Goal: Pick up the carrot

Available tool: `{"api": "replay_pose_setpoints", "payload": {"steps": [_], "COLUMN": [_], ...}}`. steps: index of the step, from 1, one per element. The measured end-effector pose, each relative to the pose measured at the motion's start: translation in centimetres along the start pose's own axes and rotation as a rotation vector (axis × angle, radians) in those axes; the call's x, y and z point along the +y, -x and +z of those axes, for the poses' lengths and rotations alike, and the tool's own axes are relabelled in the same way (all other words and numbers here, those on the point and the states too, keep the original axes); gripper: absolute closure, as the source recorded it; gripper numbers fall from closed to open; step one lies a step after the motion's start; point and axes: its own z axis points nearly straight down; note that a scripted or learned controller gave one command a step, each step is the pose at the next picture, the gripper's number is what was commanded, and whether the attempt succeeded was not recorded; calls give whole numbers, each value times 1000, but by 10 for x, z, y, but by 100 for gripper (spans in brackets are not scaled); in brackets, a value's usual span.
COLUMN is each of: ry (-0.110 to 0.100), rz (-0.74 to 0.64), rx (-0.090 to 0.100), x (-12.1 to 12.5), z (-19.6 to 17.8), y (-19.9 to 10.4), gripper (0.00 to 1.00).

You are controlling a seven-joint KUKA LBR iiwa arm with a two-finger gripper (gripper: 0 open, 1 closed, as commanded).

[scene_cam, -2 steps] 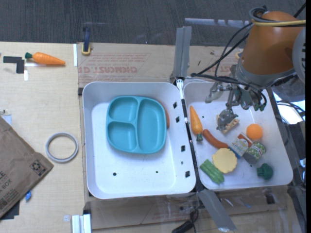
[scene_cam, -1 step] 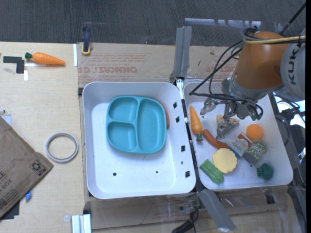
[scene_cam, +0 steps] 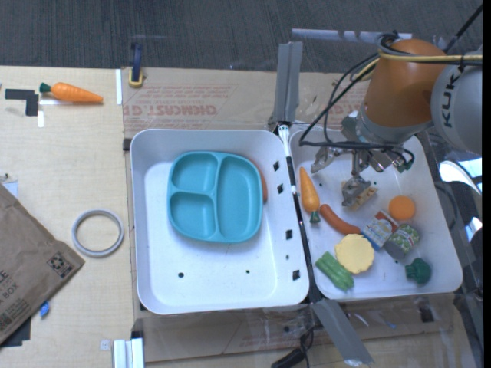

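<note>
A small orange carrot with a green top lies in the right bin, against its left wall. My gripper hangs below the orange wrist band over the middle of that bin. It is to the right of the carrot and apart from it. Just below the carrot lies a red sausage. A second carrot rests on the bench at the far left, outside both bins.
The right bin also holds an orange ball, a small can, a yellow round piece, a green pepper and broccoli. A blue divided plate sits in the left bin. A tape ring lies on the bench.
</note>
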Motion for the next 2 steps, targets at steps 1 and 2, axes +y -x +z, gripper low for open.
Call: {"api": "replay_pose_setpoints", "payload": {"steps": [1, 2], "ry": [3, 4], "rz": [-285, -418], "rx": [2, 4], "x": [19, 31], "z": [0, 1], "y": [-19, -41], "gripper": [0, 0]}}
